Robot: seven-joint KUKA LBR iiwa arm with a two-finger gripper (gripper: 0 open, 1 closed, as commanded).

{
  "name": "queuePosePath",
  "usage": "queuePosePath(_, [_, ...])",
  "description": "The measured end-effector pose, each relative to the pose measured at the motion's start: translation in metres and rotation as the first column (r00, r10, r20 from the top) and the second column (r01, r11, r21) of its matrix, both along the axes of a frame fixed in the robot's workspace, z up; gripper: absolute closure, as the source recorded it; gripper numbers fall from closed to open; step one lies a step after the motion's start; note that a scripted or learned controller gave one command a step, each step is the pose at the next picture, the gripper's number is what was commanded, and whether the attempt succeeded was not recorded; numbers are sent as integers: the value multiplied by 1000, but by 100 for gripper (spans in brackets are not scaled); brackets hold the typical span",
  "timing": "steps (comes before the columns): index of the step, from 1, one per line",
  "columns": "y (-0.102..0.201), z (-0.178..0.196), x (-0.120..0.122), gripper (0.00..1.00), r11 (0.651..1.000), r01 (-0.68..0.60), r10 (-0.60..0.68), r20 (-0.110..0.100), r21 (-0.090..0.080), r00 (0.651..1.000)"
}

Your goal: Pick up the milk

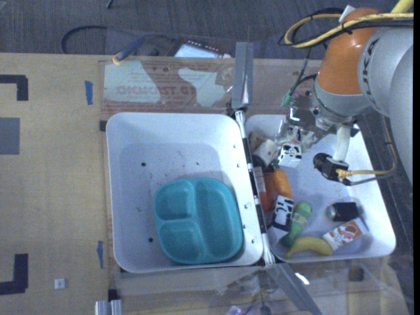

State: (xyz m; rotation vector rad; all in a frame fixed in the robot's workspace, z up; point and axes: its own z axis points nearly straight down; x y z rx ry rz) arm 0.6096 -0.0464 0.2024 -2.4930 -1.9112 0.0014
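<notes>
Pale wood forms the table (52, 195), on which two shallow white bins are set side by side, with dark carpet seen at the far edge. A teal plastic plate with three compartments (197, 220) lies in the near part of the left bin (125, 143). The right bin (380, 231) is crowded: a yellow banana (310, 245) and a green bottle (300, 216) are seen near its front, with a red and white packet (344, 233) to their right and an orange item (279, 182) further back. The milk is judged to be the small white carton with black cow-like patches (291, 153), lying at the far left of the right bin, just beside a white cup-like object (266, 151); a similar black and white box (283, 212) lies nearer, so the identification is not certain. The hand (293, 135) of the grey arm with the orange band is held directly over that carton, very close to it or touching; whether the hand is released or clenched cannot be told, and nothing can be seen grasped in it. The carton would be expected to be light and fairly stiff, though its thin walls could be dented by a hard squeeze and its coated faces may be slippery. It would best be taken across its two flat sides, about the middle, clear of the cup-like object beside it.
</notes>
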Motion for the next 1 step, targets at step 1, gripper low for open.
queuePosePath(1, [7, 37, 26, 100, 998, -59, 59, 1, -1, 998])
